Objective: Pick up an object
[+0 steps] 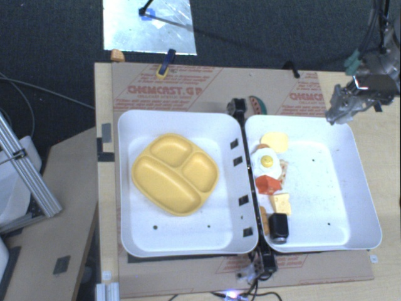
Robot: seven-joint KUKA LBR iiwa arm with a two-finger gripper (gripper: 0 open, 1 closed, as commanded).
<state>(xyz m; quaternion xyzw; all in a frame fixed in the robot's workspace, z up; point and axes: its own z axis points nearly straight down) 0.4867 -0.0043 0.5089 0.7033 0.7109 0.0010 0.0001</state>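
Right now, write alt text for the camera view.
The tool hovers over the top right corner of the right bin, whose left side holds small toy foods. The left bin holds a yellow divided plate.

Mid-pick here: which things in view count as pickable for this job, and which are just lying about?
Job things:
- fried egg, pale yellow disc, red piece, yellow block and black block, all along the right bin's left wall
- gripper, over that bin's far right corner

Lying about:
- yellow divided tray in the left bin
- yellow-and-blue clip on the cardboard
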